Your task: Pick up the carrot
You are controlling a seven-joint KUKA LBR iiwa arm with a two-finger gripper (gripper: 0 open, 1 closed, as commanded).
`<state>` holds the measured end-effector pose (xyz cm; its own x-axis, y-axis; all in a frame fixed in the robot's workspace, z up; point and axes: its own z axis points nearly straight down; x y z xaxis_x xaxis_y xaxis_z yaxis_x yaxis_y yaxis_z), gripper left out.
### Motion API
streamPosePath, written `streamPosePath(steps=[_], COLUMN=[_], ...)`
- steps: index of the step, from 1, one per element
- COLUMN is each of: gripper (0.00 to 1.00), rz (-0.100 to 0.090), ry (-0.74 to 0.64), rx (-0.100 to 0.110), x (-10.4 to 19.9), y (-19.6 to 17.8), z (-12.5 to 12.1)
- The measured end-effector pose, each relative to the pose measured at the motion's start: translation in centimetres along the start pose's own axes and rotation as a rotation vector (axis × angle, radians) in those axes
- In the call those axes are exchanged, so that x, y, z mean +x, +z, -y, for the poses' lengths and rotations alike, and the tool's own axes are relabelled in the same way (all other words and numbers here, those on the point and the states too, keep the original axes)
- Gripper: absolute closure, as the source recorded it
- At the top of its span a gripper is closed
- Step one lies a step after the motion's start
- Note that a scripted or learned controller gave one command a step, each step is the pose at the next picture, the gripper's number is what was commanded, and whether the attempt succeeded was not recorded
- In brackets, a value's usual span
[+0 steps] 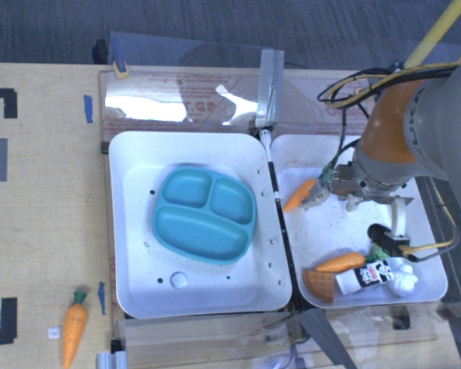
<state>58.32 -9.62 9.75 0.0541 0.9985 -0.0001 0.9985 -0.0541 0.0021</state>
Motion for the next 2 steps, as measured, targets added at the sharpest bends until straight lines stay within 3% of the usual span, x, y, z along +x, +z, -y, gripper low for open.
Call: streamPosePath(steps=[1,2], gripper=[0.0,0.0], rz=[-0.001,0.001], ry=[-0.105,-0.099], rx=[-0.01,0.002], x=[6.5,2.1], y=[-9.3,-8.8], z=[-8.3,0.8])
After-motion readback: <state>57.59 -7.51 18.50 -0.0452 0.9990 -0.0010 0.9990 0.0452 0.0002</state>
